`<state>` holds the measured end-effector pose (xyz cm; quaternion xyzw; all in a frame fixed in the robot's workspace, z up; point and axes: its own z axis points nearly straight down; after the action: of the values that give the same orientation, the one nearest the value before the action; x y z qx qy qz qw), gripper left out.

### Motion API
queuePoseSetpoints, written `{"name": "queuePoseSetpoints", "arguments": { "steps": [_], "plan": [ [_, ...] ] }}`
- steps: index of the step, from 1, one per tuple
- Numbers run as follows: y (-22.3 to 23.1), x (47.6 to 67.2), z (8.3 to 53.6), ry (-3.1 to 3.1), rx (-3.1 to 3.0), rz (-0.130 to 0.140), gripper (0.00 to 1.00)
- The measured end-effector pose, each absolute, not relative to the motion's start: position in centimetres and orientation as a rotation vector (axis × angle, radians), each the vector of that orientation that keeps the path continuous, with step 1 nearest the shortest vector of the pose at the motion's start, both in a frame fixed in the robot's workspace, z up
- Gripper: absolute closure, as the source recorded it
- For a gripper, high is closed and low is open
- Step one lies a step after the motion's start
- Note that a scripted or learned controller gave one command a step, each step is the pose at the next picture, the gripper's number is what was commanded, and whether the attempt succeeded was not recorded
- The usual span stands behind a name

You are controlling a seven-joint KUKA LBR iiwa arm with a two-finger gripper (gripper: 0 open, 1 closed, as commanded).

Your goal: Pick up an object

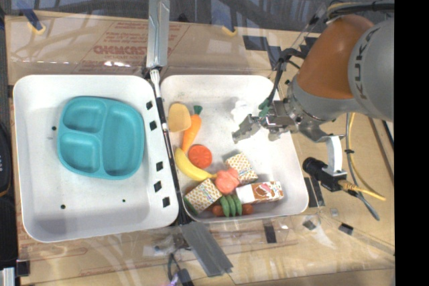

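Note:
My gripper hangs over the right bin, above its bare right half, fingers spread open with nothing between them. The toy foods lie to its left and below it: a pale yellow piece, a carrot, a red-orange ball, a banana, a pink piece, two patterned blocks, a small carton and a green piece. A small white thing lies just up-left of the fingers.
The left bin holds a teal divided plate. A grey divider with black clips runs between the bins. The arm's orange band and cables sit over the right bin's right rim.

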<state>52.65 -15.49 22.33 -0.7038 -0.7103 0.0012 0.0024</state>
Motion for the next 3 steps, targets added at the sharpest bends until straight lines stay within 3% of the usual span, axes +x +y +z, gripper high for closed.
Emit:
{"name": "queuePoseSetpoints", "arguments": {
  "steps": [2, 3],
  "plan": [
    [-14.5, 53.8, 21.0, -2.251, -2.183, 0.005, 0.0],
    [-9.6, 49.9, 10.4, -2.246, -2.201, -0.008, 0.0]
  ]
}}
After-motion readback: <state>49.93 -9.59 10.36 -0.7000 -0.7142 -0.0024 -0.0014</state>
